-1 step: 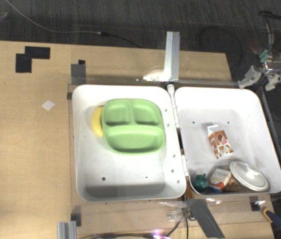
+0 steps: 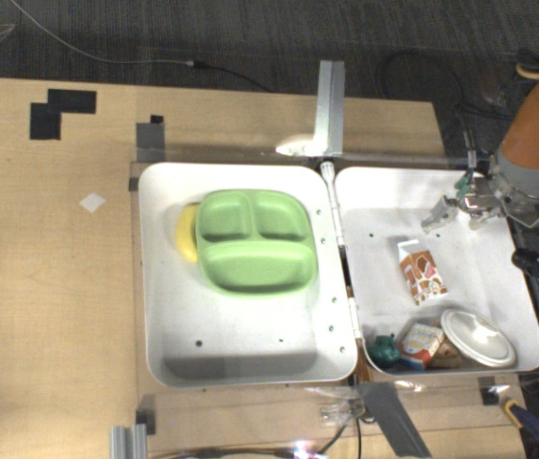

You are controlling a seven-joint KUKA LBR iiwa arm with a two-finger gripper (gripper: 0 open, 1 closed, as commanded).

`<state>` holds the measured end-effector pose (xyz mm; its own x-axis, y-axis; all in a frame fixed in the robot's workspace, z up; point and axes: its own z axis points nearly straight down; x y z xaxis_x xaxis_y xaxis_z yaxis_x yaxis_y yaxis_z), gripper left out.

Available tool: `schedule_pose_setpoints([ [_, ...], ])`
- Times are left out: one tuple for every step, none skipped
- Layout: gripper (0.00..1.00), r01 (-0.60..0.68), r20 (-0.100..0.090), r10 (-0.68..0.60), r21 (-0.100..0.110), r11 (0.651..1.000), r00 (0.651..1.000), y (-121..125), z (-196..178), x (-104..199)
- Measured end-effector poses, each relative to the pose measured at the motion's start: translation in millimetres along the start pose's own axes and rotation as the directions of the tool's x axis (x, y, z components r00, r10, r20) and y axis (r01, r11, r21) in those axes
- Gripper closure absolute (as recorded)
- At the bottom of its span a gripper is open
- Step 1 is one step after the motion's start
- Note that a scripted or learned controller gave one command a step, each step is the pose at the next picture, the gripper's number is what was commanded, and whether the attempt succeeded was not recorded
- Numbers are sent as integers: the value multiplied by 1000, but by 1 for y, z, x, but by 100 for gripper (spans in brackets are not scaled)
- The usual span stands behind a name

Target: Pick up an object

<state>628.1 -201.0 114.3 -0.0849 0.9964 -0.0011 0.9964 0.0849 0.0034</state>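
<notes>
the gripper (image 2: pixel 446 210) hangs over the far side of the right bin (image 2: pixel 384 194), beyond the packet (image 2: pixel 420 273), so this looks like the approach before any grasp; next it must come down over a chosen thing. i cannot tell how it is set, and nothing shows in it.

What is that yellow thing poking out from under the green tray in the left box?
A yellow object shows as a curved sliver at the left edge of the green divided tray in the left bin. The tray covers the rest, so what it is cannot be told.
</notes>
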Motion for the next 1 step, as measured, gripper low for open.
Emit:
schedule_pose_setpoints([
  [0,-151,-2,151,-1,989,989,-29,27,1],
])
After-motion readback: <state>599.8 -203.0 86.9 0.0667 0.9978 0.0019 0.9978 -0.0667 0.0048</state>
